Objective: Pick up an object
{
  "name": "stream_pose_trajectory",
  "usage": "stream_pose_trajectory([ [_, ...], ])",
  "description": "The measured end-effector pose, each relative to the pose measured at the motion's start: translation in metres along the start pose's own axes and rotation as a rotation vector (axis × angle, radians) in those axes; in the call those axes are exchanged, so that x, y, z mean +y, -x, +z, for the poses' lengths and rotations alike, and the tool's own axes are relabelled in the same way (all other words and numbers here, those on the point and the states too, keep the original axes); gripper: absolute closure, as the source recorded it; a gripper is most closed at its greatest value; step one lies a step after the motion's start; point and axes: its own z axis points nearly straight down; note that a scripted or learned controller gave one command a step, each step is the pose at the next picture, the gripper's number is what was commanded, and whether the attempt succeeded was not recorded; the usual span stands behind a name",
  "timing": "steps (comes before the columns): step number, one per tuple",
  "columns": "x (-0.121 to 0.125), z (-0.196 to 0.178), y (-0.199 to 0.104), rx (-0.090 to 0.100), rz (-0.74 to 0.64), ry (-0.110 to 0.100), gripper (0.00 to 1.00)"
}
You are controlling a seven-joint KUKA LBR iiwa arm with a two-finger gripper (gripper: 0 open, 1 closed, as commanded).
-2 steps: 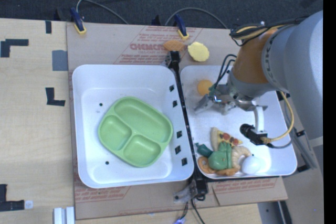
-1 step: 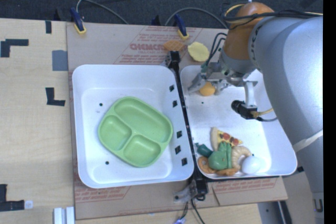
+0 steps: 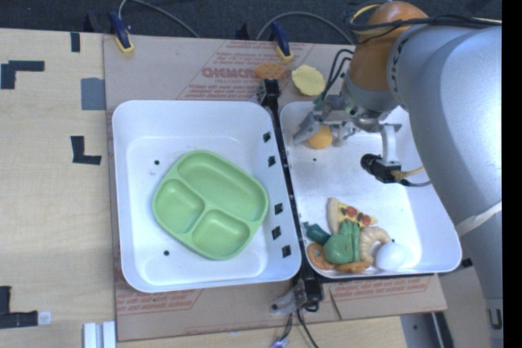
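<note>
My gripper [image 3: 320,129] is low in the far left corner of the right bin [image 3: 424,212], under the grey wrist with the orange band. Its fingers [image 3: 303,131] stand open, spread wider than a small orange-yellow toy [image 3: 321,140] that lies between them on the bin floor. I cannot see the fingers pressing on it. At the near end of the same bin lies a pile of toy food: a pizza slice [image 3: 351,216], a green piece [image 3: 343,241] and a white egg [image 3: 391,255].
The left bin [image 3: 130,175] holds a green divided plate [image 3: 210,204]. A yellow disc [image 3: 307,80] and a brownish piece [image 3: 269,71] lie on the cardboard behind the bins. The black divider [image 3: 277,167] between the bins runs just left of my gripper.
</note>
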Motion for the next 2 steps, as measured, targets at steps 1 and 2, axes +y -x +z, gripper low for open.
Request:
stream_pose_trajectory([
  [1,0.0,0.002,0.0,-0.001,0.0,0.001,0.0],
  [2,0.001,-0.009,-0.001,-0.002,-0.001,0.002,1.0],
])
